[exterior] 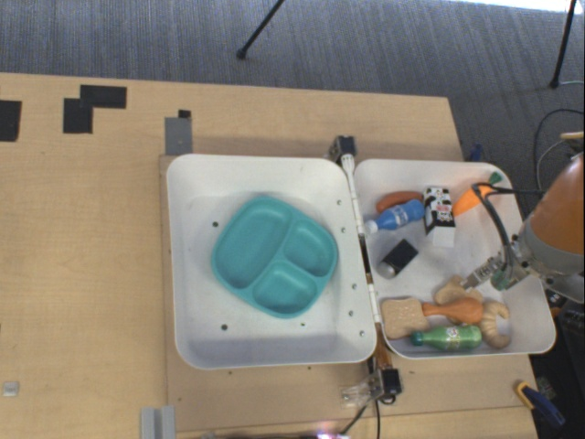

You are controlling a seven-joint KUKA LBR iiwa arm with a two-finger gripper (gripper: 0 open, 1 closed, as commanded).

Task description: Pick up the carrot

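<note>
The carrot (466,200) is orange with a green top and lies tilted against the far right wall of the right bin (539,337). A black cable from the arm passes just beside it. My gripper (479,277) hangs low over the right side of that bin, nearer the camera than the carrot and well apart from it. Its tip is just above a tan toy (451,292) and an orange drumstick-shaped toy (454,311). I see nothing held in it. The arm's orange band (559,216) rises behind it at the right.
The right bin also holds a brown sausage (399,198), a blue bottle (398,216), a white and black carton (440,212), a black block (398,257), a tan cracker (400,315) and a green bottle (445,337). A teal divided plate (274,254) lies in the left bin (196,337).
</note>
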